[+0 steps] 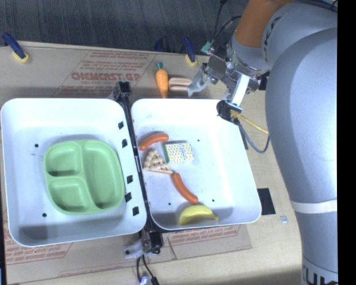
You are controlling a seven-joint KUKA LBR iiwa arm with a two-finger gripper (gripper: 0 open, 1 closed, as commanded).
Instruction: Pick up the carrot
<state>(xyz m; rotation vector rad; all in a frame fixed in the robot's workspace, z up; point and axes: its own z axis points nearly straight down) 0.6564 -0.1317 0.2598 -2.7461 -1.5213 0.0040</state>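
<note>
gripper [197, 88]: jaw state cannot be told, hangs over far rim of right bin [240, 177] | carrot [161, 81]: on bench beyond the bins, left of the gripper, near, apart | hot dog bun [179, 85]: between them

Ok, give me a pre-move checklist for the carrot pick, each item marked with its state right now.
1. Carrot located: ok. The carrot lies on the bench behind the right bin, outside both bins.
2. Carrot free of the hand: ok. The hand sits to the carrot's right, apart from it.
3. Neighbour clearance: not ok. A hot dog bun lies right beside the carrot, between it and the hand.
4. Finger opening: cannot tell.
5. No mix-up with similar things: ok. The two sausages lie inside the right bin, away from the carrot.
6. Hand lined up over the carrot: not ok; it is offset to the right.
</note>
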